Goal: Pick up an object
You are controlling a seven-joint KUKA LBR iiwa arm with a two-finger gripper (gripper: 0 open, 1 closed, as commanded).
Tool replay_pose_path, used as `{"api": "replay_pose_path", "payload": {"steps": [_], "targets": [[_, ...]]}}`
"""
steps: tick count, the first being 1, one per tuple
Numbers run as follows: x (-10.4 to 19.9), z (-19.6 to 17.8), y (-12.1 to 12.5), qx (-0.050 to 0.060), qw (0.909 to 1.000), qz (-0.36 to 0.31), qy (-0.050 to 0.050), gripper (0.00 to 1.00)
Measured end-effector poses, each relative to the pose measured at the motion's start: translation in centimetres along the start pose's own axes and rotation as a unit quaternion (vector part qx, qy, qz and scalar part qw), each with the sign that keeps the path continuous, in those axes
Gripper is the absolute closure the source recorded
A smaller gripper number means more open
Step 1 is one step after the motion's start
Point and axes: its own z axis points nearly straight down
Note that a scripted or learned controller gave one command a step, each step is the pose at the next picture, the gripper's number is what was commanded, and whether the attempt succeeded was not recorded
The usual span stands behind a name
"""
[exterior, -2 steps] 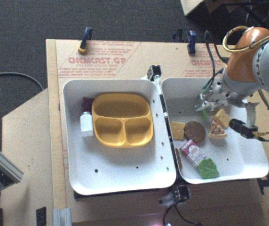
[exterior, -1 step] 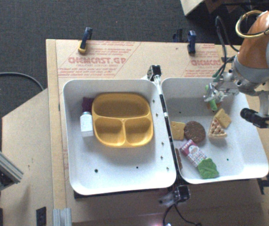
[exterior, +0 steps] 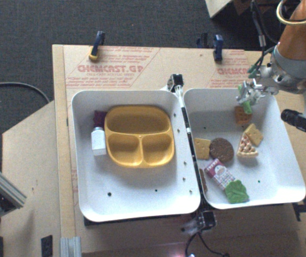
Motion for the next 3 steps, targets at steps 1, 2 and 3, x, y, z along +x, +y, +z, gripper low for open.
{"api": "replay_pose_path", "payload": {"steps": [1, 2, 3], "targets": [[0.0, -2.3, 0.1, 0.001, 1.0, 0.001, 0.0, 1.0], [6.4, -2.2, -0.6, 0.005, 1.0, -0.002, 0.002, 1.0], [12.1, -1.2, -1.3, 0.006, 1.0, -0.002, 0.003, 1.0]]}}
